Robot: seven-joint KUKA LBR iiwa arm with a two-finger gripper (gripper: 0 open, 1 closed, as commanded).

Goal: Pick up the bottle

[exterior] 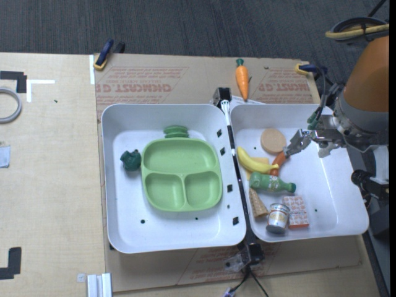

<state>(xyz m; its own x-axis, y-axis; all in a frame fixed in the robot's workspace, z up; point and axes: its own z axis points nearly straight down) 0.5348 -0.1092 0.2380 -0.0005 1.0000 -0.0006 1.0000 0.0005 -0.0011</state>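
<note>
While the hand [297, 142], seemingly parted and grasping nothing, hovers beside the banana [256, 161], the bottle [272, 183] lies just below that banana, its long axis crosswise.

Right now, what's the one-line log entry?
gripper: over right bin, above banana | bottle: lying in right bin, not held | task: not done

Grey arm [365, 113], orange band, metal claw [299, 142]
</note>
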